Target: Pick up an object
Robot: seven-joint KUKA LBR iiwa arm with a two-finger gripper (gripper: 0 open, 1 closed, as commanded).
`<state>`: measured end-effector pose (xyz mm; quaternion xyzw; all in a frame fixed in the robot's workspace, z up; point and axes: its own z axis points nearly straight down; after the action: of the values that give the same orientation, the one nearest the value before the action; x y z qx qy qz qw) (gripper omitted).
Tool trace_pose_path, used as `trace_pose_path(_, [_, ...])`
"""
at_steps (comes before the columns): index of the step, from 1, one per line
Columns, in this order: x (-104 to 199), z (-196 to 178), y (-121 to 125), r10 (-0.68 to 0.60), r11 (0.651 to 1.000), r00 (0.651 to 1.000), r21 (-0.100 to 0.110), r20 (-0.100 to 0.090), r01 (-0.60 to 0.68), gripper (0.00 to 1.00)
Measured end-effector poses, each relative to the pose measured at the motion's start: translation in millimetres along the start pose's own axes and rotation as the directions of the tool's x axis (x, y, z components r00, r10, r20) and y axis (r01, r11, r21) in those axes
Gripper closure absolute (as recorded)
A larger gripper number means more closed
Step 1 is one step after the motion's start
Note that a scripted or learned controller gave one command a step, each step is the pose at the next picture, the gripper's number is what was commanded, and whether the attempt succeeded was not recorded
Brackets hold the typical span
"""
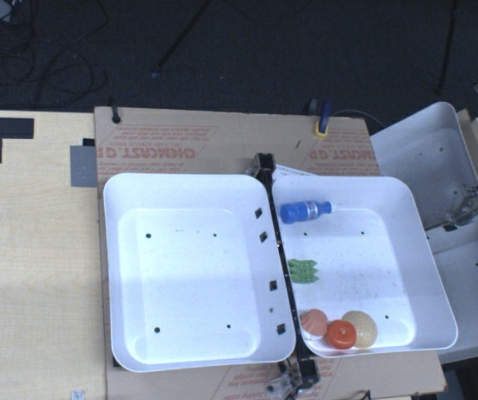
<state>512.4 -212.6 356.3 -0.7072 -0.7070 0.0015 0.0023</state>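
Cardboard-topped bench [222,136] held both bins; bottle [305,212], at twelve o'clock of the right bin [426,248], lay unpicked; claw state I couldn't tell.

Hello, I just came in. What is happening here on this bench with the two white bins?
A pick-up trial is set up, and nothing is being handled at this moment. The right bin holds all the objects: a blue bottle lying on its side near the far edge, a small green item close to the divider, and a cluster at the near edge of a pinkish round piece, a red round piece and a tan round piece. The left bin sits beside it.
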Motion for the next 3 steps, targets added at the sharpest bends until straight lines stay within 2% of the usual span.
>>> trace_pose_path(1, [-1,26,54,-0.002,1.0,1.0,-0.005,0.002,0.002,1.0])
trace_pose_path(2, [-2,-32,16,0.003,1.0,1.0,-0.008,0.003,-0.003,1.0])
trace_pose_path(3, [-1,9,-19,0.002,1.0,1.0,0.0,0.0,-0.002,1.0])
